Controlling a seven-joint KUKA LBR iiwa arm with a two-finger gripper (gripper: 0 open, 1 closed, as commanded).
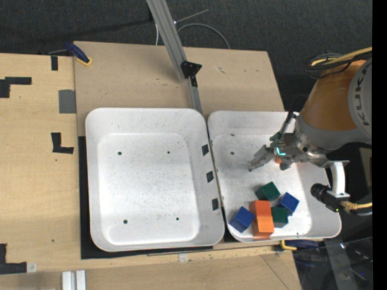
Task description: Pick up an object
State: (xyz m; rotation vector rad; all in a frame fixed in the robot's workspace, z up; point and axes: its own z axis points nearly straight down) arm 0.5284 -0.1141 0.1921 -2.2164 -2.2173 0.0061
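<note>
We see the fingers (261, 160) spread open and empty above the right bin (242, 122), while the blocks (265, 209) huddle touching at lower right, so a descent there risks wedging between neighbours and gripping nothing.

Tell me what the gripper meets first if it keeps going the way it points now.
Probably bare floor of the right bin. The gripper points down and toward the view's left, and the blocks, the green block nearest, lie off that line. Depth is hard to judge from this view.
</note>
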